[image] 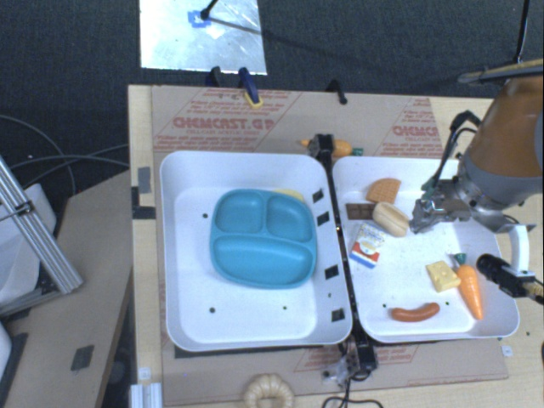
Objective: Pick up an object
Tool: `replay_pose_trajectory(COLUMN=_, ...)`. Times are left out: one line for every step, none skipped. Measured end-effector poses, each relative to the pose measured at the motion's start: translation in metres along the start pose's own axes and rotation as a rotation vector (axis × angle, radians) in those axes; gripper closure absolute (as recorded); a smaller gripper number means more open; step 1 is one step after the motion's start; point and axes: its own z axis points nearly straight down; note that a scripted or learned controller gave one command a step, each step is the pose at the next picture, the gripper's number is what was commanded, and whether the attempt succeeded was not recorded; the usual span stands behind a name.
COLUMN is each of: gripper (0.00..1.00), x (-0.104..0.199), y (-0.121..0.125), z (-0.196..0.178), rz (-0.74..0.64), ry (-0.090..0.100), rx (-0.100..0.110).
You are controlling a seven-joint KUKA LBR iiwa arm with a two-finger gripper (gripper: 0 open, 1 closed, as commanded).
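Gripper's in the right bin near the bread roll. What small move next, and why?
Probably ease the gripper a little toward the left bin, to centre over the bread roll before descending. It sits just at the roll's right end, holding nothing visible. The roll has the milk carton close below it, so stay centred.

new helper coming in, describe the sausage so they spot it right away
Go to the right-hand shallow white bin. Along its near edge lies a slim reddish-brown toy sausage, left of the orange carrot and below the yellow cheese wedge. It alone is long, curved and reddish-brown.
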Motion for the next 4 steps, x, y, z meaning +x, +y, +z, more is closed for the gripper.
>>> replay_pose_trajectory(gripper=1.0, x=0.06, y=0.0, z=0.004, rz=-0.002, ry=0.001, rx=0.001)
replay_pose_trajectory(gripper=1.0, x=0.112, y=0.011, z=-0.01, rz=-0.002, ry=0.002, rx=0.0)
replay_pose_trajectory(gripper=1.0, x=0.168, y=0.015, z=-0.018, rz=-0.002, ry=0.002, rx=0.0)
replay_pose_trajectory(gripper=1.0, x=0.198, y=0.016, z=0.003, rz=0.001, ry=0.0, rx=0.003)
